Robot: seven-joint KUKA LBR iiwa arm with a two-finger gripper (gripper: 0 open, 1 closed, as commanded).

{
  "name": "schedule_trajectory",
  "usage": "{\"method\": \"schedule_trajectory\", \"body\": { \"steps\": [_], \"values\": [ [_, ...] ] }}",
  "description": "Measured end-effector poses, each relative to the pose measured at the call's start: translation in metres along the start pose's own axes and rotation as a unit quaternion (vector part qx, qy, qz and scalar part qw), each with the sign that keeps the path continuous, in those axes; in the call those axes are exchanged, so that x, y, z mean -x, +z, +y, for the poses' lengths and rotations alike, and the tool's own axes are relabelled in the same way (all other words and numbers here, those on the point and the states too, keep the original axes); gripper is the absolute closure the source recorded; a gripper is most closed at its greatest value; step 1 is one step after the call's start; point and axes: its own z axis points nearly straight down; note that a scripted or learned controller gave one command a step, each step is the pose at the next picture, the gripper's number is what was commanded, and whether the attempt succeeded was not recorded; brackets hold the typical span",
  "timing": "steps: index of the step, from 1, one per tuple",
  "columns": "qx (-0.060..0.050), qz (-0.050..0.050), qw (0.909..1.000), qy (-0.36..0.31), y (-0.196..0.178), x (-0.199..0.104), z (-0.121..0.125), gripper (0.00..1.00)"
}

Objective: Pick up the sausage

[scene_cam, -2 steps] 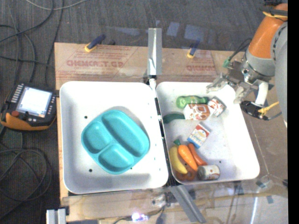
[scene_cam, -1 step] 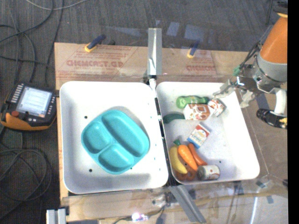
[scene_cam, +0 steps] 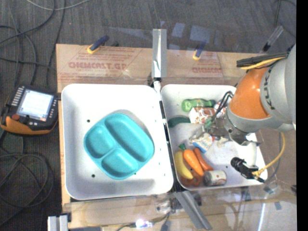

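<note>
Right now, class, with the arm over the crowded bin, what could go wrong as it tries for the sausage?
1. The right bin is crowded: the carrot, banana and can lie packed together, so the gripper might take the wrong item.
2. The arm hides part of the bin, so the target may be covered.

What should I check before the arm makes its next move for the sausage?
1. Sausage located: cannot tell; nothing in the right bin reads clearly as one.
2. Pincer over the right bin: ok.
3. Pincer holding something: cannot tell.
4. Crowding: not ok; banana, carrot and can lie packed together.
5. Blue tray in left bin, out of the way: ok.
</note>
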Motion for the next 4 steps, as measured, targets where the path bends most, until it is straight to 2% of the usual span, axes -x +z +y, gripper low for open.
{"method": "schedule_trajectory", "body": {
  "steps": [1,2,3,4],
  "values": [
    [0.012,-0.002,0.9994,-0.034,0.017,0.0,-0.042,0.0],
    [0.011,-0.002,0.9994,-0.034,0.008,0.001,-0.041,1.0],
    [0.011,-0.006,0.9935,-0.113,0.016,-0.011,-0.044,1.0],
    [0.002,-0.002,0.9881,-0.154,-0.105,-0.048,-0.049,1.0]
  ]
}}
